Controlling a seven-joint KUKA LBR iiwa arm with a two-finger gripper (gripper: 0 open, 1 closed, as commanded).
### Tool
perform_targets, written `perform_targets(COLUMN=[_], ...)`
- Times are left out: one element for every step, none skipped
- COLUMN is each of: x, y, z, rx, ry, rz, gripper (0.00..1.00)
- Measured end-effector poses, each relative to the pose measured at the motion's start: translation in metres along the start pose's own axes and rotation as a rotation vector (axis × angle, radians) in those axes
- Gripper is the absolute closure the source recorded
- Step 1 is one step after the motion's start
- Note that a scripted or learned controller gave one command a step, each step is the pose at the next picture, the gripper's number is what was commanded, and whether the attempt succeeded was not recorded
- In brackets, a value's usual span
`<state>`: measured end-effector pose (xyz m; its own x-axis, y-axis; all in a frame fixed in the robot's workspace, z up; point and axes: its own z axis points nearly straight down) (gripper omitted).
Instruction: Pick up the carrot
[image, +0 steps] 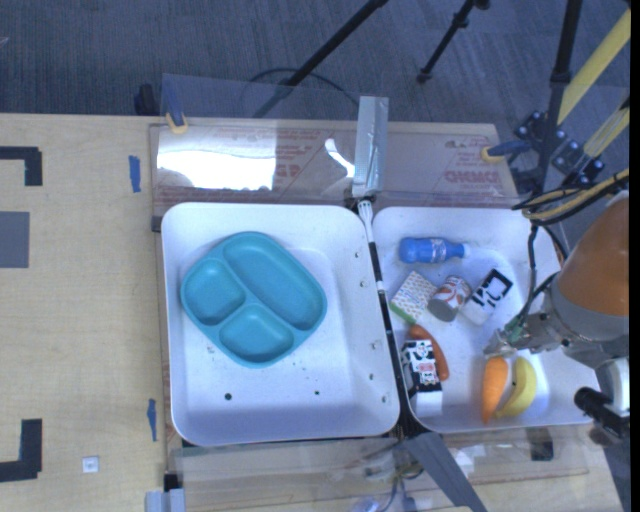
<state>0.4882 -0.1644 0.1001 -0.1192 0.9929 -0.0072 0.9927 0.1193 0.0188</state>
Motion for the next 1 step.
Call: perform_targets(x=[0.0746], y=[0.0022], z=[-0.0884], rx=[0.02], ry=[0.006], rz=[0.149], gripper=[1.0])
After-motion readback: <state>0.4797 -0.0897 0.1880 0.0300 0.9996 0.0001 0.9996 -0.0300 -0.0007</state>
